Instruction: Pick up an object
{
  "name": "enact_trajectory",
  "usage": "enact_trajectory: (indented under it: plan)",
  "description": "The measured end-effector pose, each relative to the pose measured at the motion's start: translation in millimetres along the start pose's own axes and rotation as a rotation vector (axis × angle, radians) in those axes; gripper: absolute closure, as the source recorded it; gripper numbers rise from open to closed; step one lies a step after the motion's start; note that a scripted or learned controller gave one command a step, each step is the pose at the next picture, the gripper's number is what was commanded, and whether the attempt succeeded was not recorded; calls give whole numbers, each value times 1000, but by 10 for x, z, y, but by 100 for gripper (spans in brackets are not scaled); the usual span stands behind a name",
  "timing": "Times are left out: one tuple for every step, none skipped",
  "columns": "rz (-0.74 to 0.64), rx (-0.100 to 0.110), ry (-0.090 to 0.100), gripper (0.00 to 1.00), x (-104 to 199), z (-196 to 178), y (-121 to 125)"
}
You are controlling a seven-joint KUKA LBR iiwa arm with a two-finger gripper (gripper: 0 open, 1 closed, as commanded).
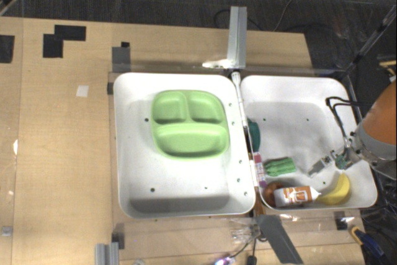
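We see the arm [379, 128] cut off at the right edge, so only its wrist part is in frame. A teal item [254, 135] at the right bin's [291, 96] left wall is half hidden and hard to name. The bench [56, 152] is light wood, with dark floor behind it. The left bin [133, 183] holds a green plate [188, 123]. The gripper [329, 164] is low in the right bin, just above the banana [337, 190] and near the bottle [294, 196] and green block [280, 167]. We cannot tell if it is open or closed.

grey arm [376, 147] with a rounded orange band [381, 118] above the wrist; thin black cable [340, 110] loops beside it; small metallic jaws.
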State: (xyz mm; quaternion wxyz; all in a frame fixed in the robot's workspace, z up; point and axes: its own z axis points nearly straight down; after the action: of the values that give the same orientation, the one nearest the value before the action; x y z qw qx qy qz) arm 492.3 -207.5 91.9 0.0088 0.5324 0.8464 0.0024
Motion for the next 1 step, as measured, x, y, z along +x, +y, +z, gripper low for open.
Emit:
enact_trajectory:
  plan:
    - [0, -4, 3, 100, 12, -116, 32]
